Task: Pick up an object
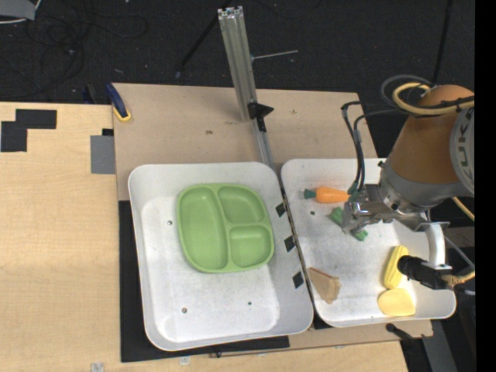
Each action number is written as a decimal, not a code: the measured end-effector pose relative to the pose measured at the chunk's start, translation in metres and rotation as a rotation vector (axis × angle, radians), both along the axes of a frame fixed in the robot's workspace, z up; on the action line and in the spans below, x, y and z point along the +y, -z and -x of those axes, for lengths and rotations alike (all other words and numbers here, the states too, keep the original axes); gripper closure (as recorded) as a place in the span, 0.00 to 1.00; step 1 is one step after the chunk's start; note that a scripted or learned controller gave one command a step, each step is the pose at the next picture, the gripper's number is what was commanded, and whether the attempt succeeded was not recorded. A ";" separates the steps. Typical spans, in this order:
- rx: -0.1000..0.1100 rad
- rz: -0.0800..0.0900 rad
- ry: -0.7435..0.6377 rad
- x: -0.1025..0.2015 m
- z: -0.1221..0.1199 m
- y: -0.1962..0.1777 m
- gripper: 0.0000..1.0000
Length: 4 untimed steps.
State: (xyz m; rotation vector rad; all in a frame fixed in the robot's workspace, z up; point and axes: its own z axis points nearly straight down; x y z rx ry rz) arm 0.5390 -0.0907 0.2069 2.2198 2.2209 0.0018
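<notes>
- Green small piece (361,234) taken as the likeliest target, judging by its closeness to the tool; lying in the right bin (356,308), in its upper middle part, on the white floor.
- Camera view, tool: fingers (356,220) lowered at the end of the grey arm (422,157), which reaches in from the right; set directly over the green small piece, covering its middle. Whether open or closed, and whether touching or gripping the piece, cannot be told from this slant.
- Camera view, key relation: lies straight beneath the fingers rather than off to a side, with one end showing to their left and the other below and to their right. Judged from that: a vertical move, not a sideways one, would decide the grasp.
- Camera view, long axis: appears to run on a diagonal, from upper left to lower right across the bin floor; which end is which, too small and too hidden to say. Judged best gripped across that diagonal.
- Camera view, neighbours: orange carrot (332,195) just above and to the left, lying nearly level, near but apart from the piece; yellow block (394,266) and yellow lump (397,302) lower right, well apart; brown wedge (325,285) at the lower left of the same bin.
- Camera view, left bin (155,285): holds a green divided plate (226,228), well apart from the tool.
- Camera view, support: both bins resting side by side on the counter (54,231).
</notes>
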 end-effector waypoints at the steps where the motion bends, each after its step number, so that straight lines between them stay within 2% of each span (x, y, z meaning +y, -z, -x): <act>1: -0.001 0.000 -0.001 -0.001 -0.001 -0.053 1.00; 4: 0.007 0.000 -0.002 0.135 -0.010 -0.038 1.00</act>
